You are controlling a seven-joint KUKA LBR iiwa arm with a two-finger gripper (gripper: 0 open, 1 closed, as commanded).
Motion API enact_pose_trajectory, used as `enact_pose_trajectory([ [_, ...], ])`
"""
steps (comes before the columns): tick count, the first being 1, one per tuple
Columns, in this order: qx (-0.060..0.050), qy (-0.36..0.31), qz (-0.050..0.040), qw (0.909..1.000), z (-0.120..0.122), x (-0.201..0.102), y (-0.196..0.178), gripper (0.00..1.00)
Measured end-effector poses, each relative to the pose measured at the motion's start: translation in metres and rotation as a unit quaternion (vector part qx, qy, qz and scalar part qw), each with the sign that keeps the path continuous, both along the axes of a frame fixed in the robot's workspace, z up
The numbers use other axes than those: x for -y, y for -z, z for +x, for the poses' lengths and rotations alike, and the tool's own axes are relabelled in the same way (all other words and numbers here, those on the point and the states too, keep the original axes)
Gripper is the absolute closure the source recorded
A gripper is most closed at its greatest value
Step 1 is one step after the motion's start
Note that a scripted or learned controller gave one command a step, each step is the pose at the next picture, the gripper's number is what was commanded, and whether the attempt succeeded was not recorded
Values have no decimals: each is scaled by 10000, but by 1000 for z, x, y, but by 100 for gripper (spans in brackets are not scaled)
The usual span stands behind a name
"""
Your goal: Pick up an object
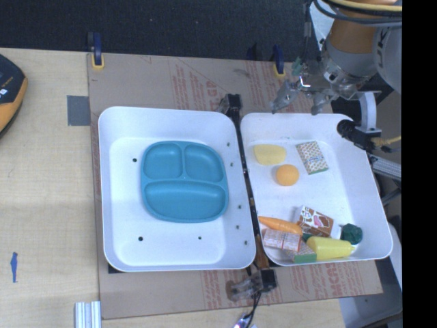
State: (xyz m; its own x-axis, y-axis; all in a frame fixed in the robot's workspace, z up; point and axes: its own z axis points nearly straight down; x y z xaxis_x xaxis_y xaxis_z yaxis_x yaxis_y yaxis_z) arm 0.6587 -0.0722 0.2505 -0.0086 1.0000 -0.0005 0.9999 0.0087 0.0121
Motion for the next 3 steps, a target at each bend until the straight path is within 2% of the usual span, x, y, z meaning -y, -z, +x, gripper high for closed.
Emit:
enact_pose_trajectory([
  [1,-110,38,-5,9999,-27,43,77,0],
  [2,-129,21,11,9999,-66,28,164,0],
  [3,-90,21,-1,10000,-63,30,148,100],
])
